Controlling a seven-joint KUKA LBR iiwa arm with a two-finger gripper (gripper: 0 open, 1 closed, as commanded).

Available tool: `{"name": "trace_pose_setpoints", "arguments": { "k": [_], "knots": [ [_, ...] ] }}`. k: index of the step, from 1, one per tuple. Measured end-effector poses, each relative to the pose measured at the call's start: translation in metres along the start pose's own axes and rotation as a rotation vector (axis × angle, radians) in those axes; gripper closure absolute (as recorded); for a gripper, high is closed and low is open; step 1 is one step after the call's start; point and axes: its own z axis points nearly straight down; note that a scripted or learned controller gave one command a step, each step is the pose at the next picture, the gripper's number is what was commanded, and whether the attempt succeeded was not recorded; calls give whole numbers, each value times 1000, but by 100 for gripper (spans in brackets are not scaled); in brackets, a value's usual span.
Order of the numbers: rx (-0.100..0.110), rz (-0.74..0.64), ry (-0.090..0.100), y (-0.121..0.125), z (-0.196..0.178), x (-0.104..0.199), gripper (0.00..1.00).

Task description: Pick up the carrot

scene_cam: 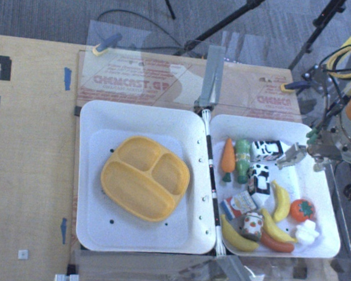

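The carrot (228, 156), orange with a green top, lies upright along the left wall of the right bin (329, 241), beside a green vegetable (242, 159). My gripper (292, 157) hovers over the upper right part of that bin, about a hand's width to the right of the carrot and apart from it. Between the gripper and the carrot sits a black-and-white carton (266, 150). Nothing shows held in the gripper.
The right bin also holds a second black-and-white carton (259, 177), two bananas (280, 202) (237, 235), a tomato (303, 209), a red sausage-shaped item (277, 242) and small packets. A yellow divided plate (145, 177) lies in the left bin (95, 135).
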Motion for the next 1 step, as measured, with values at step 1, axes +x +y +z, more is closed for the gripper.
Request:
{"name": "trace_pose_setpoints", "arguments": {
  "k": [1],
  "knots": [
    [-4, 21, -1, 59, 44, 69, 0]
  ]
}}
